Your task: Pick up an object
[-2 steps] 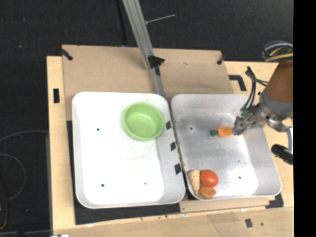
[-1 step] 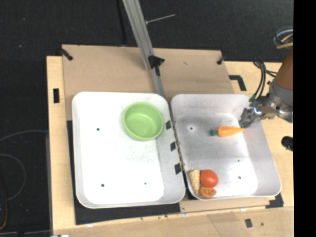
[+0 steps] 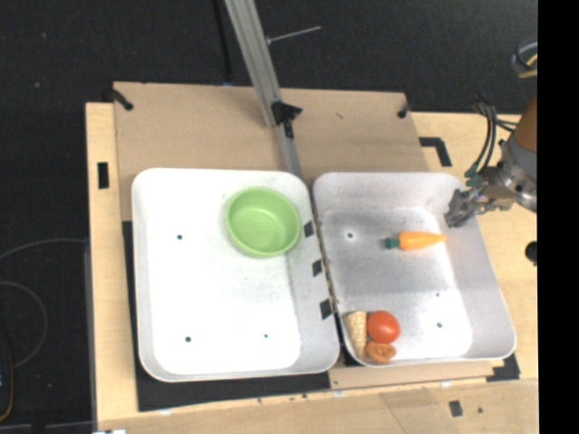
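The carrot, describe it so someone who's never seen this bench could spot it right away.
Look in the right bin, upper half, just below-left of the claw. The carrot lies alone on its side: orange with a small green tip, long and tapered, unlike the round tomato at the bin's bottom edge.

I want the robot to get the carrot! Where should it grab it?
Probably around the thick orange middle of the carrot, coming straight down from above. It lies flat in the right bin, lengthwise left to right with its green tip at the left, so the jaws would best close across its narrow width. The gripper sits close by.
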Tool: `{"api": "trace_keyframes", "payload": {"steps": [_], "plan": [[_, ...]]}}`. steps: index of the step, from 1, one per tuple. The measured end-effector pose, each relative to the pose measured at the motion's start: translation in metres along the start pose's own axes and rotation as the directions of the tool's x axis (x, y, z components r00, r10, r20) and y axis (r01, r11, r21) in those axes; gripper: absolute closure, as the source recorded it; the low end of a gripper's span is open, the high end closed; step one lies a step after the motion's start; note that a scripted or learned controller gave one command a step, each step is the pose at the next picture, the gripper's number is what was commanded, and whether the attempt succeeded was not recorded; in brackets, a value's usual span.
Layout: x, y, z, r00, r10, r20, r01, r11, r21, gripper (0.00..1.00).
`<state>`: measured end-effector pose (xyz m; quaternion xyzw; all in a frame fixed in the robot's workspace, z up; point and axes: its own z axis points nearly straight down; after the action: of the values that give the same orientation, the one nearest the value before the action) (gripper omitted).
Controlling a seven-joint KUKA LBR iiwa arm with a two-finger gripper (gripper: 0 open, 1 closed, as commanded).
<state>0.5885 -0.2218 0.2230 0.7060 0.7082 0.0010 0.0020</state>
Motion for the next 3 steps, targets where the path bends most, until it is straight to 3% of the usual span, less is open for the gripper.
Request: {"api": "trace_keyframes", "payload": {"steps": [3], "plan": [[0.156,-0.032,-0.032,1.000,-0.005,-0.004,0.005,1.000,0.002,1.00]]}}
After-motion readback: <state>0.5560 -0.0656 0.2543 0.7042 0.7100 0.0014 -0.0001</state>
